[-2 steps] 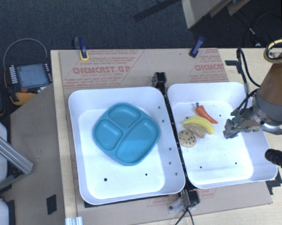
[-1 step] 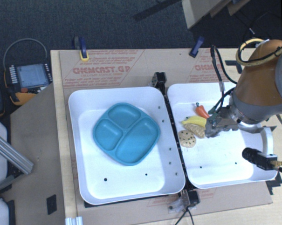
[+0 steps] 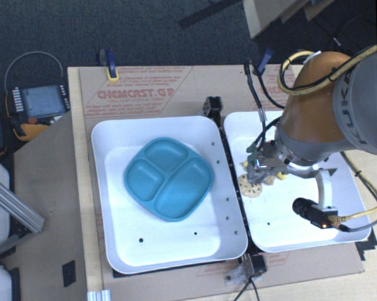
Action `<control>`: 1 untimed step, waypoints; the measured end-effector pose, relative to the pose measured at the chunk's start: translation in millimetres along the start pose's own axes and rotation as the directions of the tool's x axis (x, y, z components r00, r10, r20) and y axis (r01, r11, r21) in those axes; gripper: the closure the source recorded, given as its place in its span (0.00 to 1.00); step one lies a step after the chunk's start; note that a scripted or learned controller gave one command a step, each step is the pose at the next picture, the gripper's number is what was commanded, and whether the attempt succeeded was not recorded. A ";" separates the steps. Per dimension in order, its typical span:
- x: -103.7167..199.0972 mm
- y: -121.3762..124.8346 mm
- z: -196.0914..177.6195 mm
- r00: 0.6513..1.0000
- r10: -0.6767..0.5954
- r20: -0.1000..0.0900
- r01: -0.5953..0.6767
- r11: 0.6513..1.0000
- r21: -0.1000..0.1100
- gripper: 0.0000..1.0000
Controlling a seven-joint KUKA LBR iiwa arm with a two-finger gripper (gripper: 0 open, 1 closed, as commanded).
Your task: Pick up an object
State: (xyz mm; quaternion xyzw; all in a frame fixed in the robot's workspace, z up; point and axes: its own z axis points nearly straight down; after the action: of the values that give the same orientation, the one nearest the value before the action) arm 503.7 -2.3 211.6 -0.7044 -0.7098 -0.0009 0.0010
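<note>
Brown tabletop (image 3: 142, 86) on dark carpet, bearing two white bins. Well left of the fingers (image 3: 256, 169), in the left bin (image 3: 109, 200), a blue divided plate (image 3: 169, 177). Just below the fingers, on the right bin (image 3: 286, 236) floor near its left wall, a small tan perforated disc (image 3: 250, 188). Fingers' state: cannot tell. Above, grey arm (image 3: 336, 115) with orange band.

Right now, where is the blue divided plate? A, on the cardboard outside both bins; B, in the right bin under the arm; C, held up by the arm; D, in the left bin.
D: the blue divided plate lies flat on the floor of the left bin, while the arm reaches over the right bin, well apart from it.
</note>
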 end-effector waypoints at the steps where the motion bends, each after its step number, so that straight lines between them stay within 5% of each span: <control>1: 42.8 8.2 -7.5 1.000 0.002 0.002 -0.002 1.000 -0.002 1.00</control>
State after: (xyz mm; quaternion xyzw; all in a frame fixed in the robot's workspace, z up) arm 511.6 40.5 219.2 -0.7051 -0.7091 -0.0011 -0.0005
